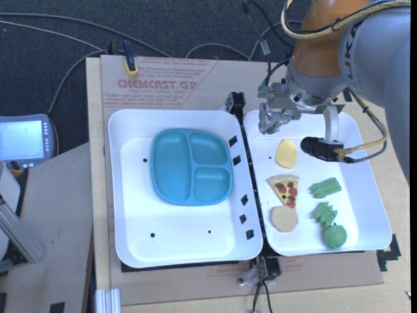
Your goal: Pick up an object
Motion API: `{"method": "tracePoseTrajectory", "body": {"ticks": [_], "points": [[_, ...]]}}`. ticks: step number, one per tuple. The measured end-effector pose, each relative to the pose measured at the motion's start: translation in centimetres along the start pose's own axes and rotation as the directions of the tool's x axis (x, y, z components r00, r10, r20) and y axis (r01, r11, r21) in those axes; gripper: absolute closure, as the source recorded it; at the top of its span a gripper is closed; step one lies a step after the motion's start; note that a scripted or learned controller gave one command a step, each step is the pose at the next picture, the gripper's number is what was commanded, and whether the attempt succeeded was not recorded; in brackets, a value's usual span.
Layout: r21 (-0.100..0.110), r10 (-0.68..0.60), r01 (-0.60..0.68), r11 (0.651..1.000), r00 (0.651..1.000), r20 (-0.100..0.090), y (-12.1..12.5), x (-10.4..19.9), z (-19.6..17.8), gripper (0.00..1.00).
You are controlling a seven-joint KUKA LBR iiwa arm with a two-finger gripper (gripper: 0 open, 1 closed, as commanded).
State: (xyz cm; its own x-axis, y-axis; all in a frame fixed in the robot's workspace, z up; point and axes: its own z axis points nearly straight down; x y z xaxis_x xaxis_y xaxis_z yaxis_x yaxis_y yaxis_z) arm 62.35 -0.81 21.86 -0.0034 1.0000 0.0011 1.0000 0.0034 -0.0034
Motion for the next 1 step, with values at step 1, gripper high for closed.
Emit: {"method": "tracePoseTrajectory", "body": {"ticks": [1], "points": [[-0.005, -0.001, 0.001, 1.0, 1.0, 0.0, -0.33, 5.42, -1.31, 1.0]]}}
